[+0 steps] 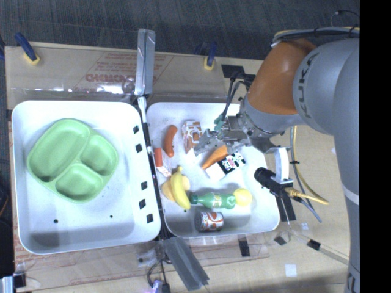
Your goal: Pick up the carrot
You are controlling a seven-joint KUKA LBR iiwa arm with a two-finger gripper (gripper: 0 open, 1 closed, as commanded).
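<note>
The carrot (214, 157), orange and tapered, lies tilted in the right bin (264, 224), its thick end pointing up and right and its tip down and left. It rests partly on a small white box with black markings (228, 163). My gripper (221, 139) hangs directly over the carrot's thick end, at or just above it. The wrist and grey arm with the orange band (278, 84) reach in from the right and hide the bin's far right corner.
The right bin also holds a red sausage (169, 140), a red-and-white carton (192, 133), a banana (178, 188), a green bottle (214, 199), a lemon (243, 196) and a can (209, 221). A green divided plate (72, 157) sits in the left bin (36, 234).
</note>
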